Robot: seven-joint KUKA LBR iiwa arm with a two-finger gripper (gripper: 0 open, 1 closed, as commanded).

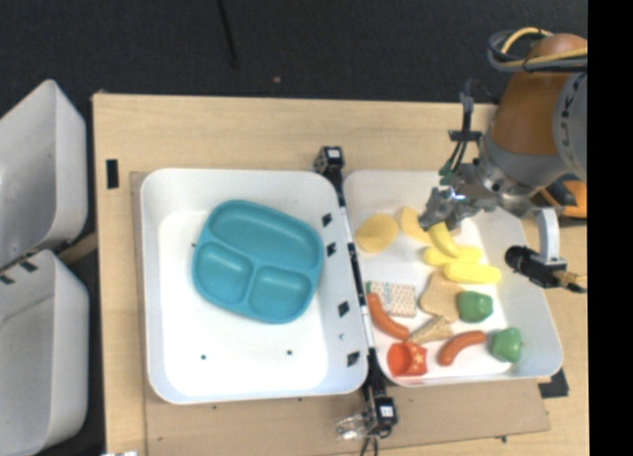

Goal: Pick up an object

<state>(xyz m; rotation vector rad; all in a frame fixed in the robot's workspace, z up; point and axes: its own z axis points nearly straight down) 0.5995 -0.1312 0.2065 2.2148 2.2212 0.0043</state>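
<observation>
Nothing is lifted yet: the gripper (442, 210) hangs low in the right bin (534, 363), just above a yellow banana piece (440, 238) among the toy food, and whether it grips anything I cannot tell, so the pick remains.

Smooth plastic teal plate (258, 261); glossy white bins (158, 345); matt wooden bench (227, 133).

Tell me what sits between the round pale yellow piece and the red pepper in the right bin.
In the camera view, an orange carrot and a speckled cracker lie between the round pale yellow piece and the red pepper, along the right bin's left side.
</observation>
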